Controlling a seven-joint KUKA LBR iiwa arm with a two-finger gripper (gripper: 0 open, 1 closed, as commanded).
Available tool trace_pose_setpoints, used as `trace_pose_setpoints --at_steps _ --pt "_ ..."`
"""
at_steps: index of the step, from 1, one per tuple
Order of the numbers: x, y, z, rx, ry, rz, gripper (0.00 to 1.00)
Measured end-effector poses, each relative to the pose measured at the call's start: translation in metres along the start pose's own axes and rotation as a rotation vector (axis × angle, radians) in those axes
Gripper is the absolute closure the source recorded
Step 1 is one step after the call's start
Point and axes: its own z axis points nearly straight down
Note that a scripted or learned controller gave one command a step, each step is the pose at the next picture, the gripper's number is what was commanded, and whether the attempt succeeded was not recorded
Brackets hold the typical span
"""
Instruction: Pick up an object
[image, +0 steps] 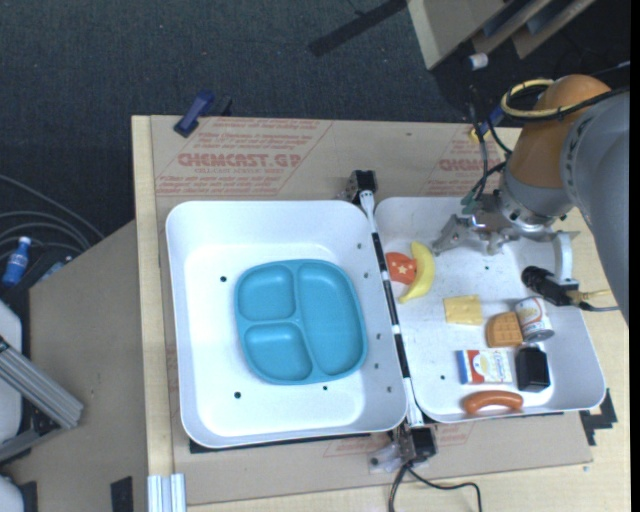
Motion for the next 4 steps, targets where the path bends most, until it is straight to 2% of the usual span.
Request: trace_pose_setpoints --at_steps 1,2,3,4 --pt "0.049 -0.01 -0.001 0.0 0.001 0.0 0.0" --pt "0.063 -0.091 -0.001 0.001 0.0 0.002 0.0" --pt "0.064 -0.091 -0.011 -0.001 0.0 0.003 1.0" --pt "0.064 -0.091 -0.011 -0.001 0.0 0.003 0.0"
